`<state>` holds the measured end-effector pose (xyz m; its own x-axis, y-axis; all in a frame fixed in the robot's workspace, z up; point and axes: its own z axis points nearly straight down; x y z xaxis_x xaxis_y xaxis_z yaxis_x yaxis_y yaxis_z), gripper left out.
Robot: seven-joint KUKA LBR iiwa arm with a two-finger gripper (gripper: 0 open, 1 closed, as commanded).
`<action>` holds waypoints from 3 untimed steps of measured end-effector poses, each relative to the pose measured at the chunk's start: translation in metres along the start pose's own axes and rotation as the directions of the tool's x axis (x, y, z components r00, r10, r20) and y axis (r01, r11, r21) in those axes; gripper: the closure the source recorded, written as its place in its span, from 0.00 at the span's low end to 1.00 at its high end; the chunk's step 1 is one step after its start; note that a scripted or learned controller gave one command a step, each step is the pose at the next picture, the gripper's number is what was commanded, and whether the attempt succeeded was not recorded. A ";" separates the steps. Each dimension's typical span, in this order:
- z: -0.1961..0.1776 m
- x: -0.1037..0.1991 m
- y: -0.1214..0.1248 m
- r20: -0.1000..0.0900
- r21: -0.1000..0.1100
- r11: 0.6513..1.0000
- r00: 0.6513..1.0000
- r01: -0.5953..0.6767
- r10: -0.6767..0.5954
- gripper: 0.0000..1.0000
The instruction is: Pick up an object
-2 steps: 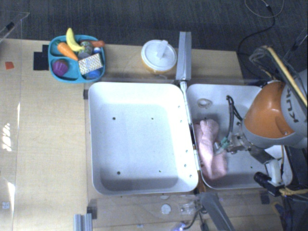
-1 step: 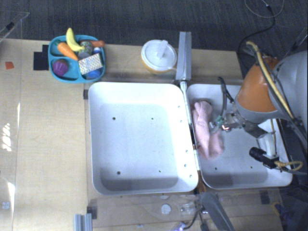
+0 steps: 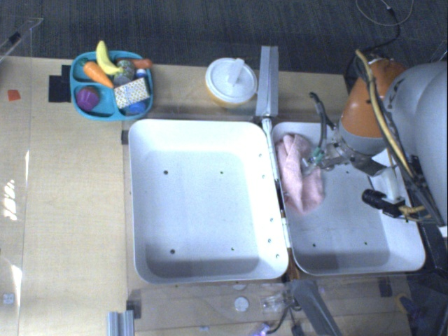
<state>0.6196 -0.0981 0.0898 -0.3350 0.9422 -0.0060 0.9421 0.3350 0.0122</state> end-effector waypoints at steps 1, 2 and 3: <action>-0.096 0.054 0.005 -0.002 0.008 0.977 0.977 -0.211 0.211 0.00; -0.006 0.020 -0.028 -0.001 0.006 0.968 0.968 -0.253 0.253 0.00; -0.002 0.007 -0.059 0.001 -0.004 0.993 0.993 -0.122 0.122 0.00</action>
<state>0.5619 -0.1108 0.0912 -0.2176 0.9760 -0.0050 0.9759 0.2177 0.0167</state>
